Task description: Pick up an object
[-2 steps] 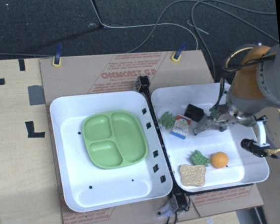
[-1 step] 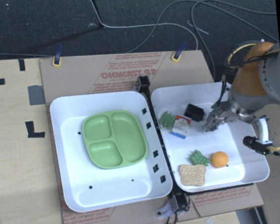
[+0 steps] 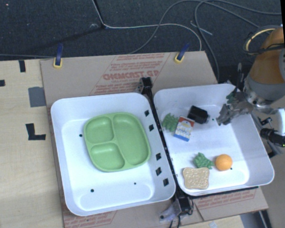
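The right bin (image 3: 246,140) holds a black block (image 3: 197,113), a small white and red carton (image 3: 183,129), a green leafy piece (image 3: 170,121), another green piece (image 3: 202,160), an orange ball (image 3: 223,162) and a slice of toast (image 3: 196,177). My gripper (image 3: 224,118) hangs over the bin's right side, just right of the black block, fingers pointing down-left. Nothing shows between them.
The left bin (image 3: 67,144) holds a green divided plate (image 3: 117,141). A black divider (image 3: 157,134) runs between the bins. Cables (image 3: 173,21) lie on the dark floor behind the bench. The arm's orange band (image 3: 271,64) is at the right edge.
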You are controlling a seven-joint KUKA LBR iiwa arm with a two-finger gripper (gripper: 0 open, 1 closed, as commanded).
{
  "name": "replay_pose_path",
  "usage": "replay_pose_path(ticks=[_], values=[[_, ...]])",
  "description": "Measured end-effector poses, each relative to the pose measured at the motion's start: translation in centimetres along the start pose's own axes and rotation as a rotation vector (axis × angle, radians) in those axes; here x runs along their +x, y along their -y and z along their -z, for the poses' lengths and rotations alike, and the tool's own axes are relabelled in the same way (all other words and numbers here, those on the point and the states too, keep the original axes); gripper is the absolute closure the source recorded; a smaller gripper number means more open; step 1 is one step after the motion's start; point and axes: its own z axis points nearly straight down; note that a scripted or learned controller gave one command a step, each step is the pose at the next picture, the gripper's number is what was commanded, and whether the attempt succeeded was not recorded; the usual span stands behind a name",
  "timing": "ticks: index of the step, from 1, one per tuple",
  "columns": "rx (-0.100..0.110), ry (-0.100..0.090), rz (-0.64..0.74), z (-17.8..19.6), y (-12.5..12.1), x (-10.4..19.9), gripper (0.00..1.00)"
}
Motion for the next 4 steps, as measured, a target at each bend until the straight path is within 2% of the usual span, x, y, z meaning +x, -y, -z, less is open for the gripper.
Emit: replay_pose_path(ticks=[2,3,4], values=[[-0.001,0.0,0.002,9.6,0.1,0.1,1.0],[0.006,-0.002,0.004,8.4,1.5,4.9,1.0],[0.006,-0.002,0.004,7.6,1.5,10.1,1.0]])
